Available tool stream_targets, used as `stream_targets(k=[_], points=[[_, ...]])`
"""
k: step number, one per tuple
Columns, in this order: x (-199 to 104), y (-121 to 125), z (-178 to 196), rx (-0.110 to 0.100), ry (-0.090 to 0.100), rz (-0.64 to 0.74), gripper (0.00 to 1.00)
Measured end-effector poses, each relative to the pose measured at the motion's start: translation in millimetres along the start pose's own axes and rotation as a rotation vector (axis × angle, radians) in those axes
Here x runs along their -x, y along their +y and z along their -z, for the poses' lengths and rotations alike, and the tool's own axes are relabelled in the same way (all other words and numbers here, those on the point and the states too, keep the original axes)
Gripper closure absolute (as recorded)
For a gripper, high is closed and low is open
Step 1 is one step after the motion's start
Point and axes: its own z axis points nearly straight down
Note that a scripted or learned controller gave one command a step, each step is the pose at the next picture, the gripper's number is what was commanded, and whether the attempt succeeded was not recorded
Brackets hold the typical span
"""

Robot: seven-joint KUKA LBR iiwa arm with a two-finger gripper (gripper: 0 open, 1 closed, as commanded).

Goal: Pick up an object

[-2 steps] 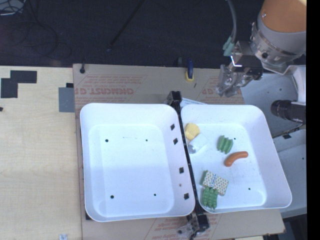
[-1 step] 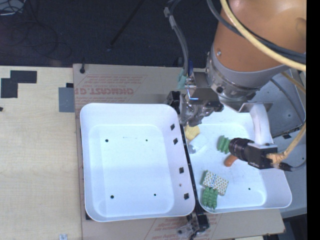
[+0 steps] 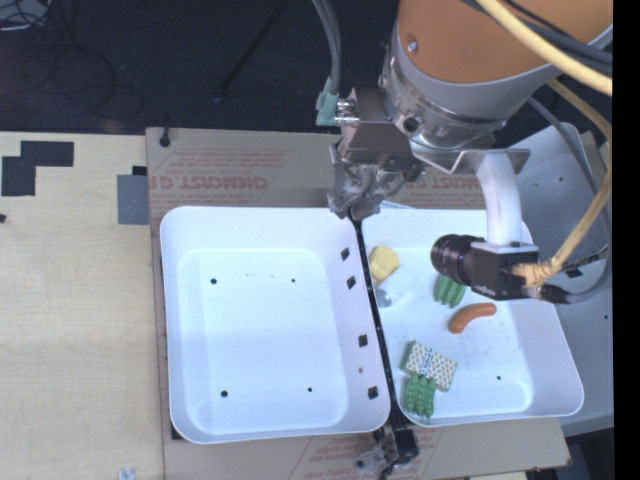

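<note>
My gripper (image 3: 356,204) hangs over the far end of the divider between the two bins, high above the bench. Nothing shows between its fingers. In the right bin (image 3: 540,393) lie a yellow piece (image 3: 384,262) near the divider, a green piece (image 3: 447,290) partly hidden by a black cylinder on the arm, an orange sausage-shaped piece (image 3: 471,316), a patterned white-and-green card (image 3: 431,364) and a green ridged block (image 3: 419,396) at the near edge.
The left bin (image 3: 190,368) sits beside the right one, sharing a black-clipped divider (image 3: 362,308). Both rest on a cardboard sheet (image 3: 240,173). The arm's large orange-and-grey body (image 3: 480,58) overhangs the far side of the right bin.
</note>
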Motion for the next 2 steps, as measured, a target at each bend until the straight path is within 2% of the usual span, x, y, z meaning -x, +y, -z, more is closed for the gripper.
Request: stream_targets(k=[1, 2], points=[[-28.4, 68.9, -5.7, -0.006, -0.005, -0.005, 1.00], [-28.2, 66.3, 5.3, -0.010, -0.006, 0.000, 1.00]])
